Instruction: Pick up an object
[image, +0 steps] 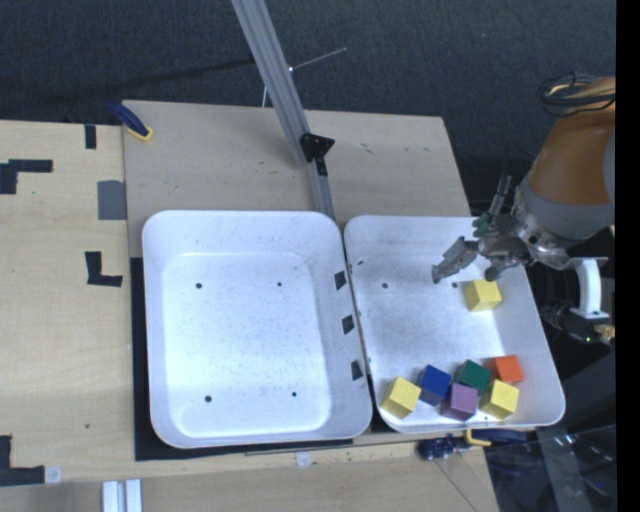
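The gripper (468, 259) has its 2 fingers spread open and holding nothing, and the small yellow cube block (482, 295) lies just beside them, toward 5 o'clock.

Right bin (400, 330), seven small blocks, all resting on the floor.
- Yellow cube (482, 295): alone in the upper right part, turned slightly askew, well apart from the rest.
- Cluster along the near edge: yellow (401, 397), blue (435, 383), purple (463, 400), green (473, 376), yellow (502, 399), orange (508, 369). Blocks packed close, several touching, at mixed angles.
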